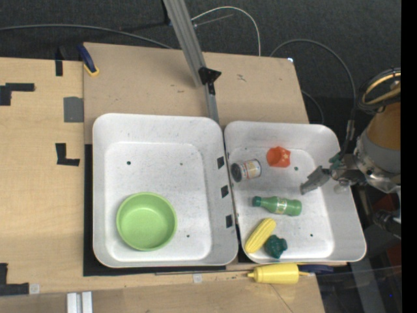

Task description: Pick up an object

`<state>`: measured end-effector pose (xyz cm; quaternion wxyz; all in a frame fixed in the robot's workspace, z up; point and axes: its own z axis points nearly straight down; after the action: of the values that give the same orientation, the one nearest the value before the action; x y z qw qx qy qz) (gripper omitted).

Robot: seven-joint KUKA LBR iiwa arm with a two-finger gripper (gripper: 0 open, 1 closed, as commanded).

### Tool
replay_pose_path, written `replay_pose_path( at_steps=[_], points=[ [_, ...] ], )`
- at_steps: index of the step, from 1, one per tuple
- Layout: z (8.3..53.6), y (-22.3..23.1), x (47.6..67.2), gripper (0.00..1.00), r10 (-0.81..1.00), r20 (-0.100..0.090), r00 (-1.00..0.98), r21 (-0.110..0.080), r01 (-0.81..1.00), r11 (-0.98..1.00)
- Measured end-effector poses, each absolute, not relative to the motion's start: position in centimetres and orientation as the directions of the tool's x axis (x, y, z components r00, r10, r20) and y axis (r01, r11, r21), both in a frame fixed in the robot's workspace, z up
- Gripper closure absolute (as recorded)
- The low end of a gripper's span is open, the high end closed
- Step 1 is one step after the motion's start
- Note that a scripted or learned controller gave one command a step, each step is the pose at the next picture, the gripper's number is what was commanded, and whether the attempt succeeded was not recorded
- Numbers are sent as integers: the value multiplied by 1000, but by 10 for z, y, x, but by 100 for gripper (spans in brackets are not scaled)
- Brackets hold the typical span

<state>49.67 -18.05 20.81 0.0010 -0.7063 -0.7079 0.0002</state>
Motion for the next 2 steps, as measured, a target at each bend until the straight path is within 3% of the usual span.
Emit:
replay_pose_path(
  at_steps=[1, 2],
  points=[
    [208, -181, 497, 0, 1000, 1, -2, -2, 1000, 2],
    [151, -180, 485, 0, 1000, 2, 0, -9, 1000, 0]
  ],
)
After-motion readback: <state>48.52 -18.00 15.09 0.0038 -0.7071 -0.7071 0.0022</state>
